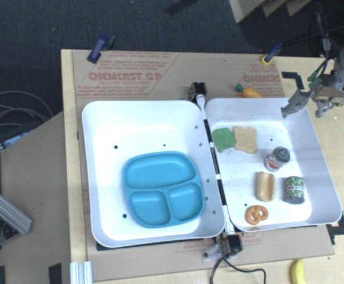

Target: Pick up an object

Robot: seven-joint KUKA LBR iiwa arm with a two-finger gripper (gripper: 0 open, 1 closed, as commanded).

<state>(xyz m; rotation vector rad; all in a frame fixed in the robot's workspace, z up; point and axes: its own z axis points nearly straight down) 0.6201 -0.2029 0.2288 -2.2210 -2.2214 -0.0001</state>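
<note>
The right bin [320,158] holds several small items: a green leafy piece [223,139], a tan bread slice [246,139], a small dark-topped can [278,157], a tan bun [265,186], a green can [294,189] and a pretzel [256,214]. My gripper [307,106] hangs over the bin's far right corner, well behind all of them. Its fingers are spread open with nothing between them.
The left bin [101,135] carries a blue divided plate [163,188]. An orange carrot-like piece [250,91] lies on the board behind the right bin. A yellow item [298,272] sits at the bench's front edge. Blue clamps [100,48] grip the board's back edge.
</note>
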